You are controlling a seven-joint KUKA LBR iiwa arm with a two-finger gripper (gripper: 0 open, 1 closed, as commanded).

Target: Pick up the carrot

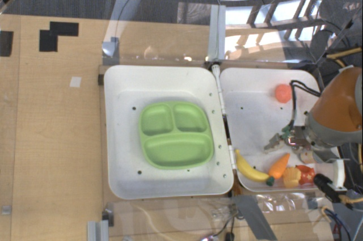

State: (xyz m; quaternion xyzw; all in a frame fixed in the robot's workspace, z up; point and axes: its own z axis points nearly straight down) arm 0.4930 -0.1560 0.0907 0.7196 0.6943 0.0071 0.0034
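OK, jaws point(276, 143) spread wide, holding nothing, just above carrot point(279, 165) (banana point(251, 168) beside it) in right bin point(249, 92).

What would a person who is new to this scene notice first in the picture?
First, the bright green divided plate in the middle of the left bin. Next, the right bin's near corner: a banana, the carrot and other toy food, with the gripper just above the carrot.

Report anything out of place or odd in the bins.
Nothing looks spilled or damaged. The toy food is bunched in the right bin's near corner: banana, carrot and other pieces, with one orange ball apart. The green tray lies squarely in the left bin.
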